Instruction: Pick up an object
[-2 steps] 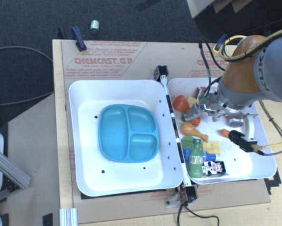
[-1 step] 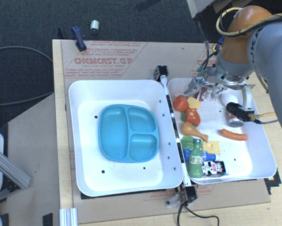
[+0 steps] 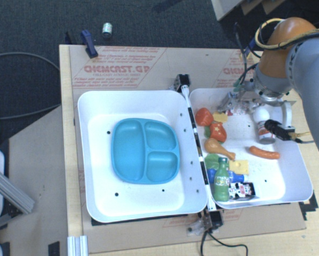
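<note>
Overhead view of the bench with two white bins side by side. The left bin [image 3: 95, 196] holds a blue divided plate [image 3: 145, 150] lying flat near its middle. The right bin [image 3: 293, 180] holds all the loose items, and positions below are given relative to the blue plate.

The arm [image 3: 303, 52] comes in from the far side of the right bin, its orange band [image 3: 285, 33] above the wrist. The gripper [image 3: 239, 101] hangs over the right bin's back area, well to the right of the plate; whether its fingers are spread or closed cannot be told, and nothing can be seen held between them.

Just right of the plate, along the bin's near wall, lie a red tomato-like piece [image 3: 204, 116], a red-and-green piece [image 3: 217, 130], an orange chicken leg [image 3: 219, 148], and a green bottle [image 3: 221, 180]. A yellow block [image 3: 239, 167] sits beside the bottle. Farther right lie an orange sausage [image 3: 264, 153], a white egg [image 3: 261, 113] and a small can [image 3: 266, 132]. A dark printed packet [image 3: 241, 190] touches the bottle's base.
</note>
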Tool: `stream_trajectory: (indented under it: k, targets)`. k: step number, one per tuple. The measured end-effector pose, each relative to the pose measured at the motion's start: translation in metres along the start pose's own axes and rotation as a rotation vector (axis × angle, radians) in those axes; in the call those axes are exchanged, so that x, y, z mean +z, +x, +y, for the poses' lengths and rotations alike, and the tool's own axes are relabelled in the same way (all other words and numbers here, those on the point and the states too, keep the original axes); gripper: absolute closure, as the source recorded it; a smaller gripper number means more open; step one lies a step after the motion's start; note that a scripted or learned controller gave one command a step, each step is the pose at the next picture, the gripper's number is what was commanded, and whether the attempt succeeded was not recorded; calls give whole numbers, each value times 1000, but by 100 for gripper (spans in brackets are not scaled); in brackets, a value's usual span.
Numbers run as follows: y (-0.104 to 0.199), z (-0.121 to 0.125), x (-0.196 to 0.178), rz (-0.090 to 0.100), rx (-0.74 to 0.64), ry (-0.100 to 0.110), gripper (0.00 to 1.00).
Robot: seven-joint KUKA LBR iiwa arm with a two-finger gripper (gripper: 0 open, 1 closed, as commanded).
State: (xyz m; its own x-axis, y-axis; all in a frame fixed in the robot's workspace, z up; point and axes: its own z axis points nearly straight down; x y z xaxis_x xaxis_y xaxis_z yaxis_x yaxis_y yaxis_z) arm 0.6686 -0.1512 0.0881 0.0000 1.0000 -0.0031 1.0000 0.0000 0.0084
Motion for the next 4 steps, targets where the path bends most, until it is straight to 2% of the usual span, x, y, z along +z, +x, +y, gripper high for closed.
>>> stream_trajectory:
  k: [1,2,3,4]
  targets:
    - [0,0,-10,-2,-1,-1,100]
    - [65,0,-98,3,-1,5,100]
    - [143,-37,-113,5,-2,10,100]
    - [136,-99,-135,4,1,11,100]
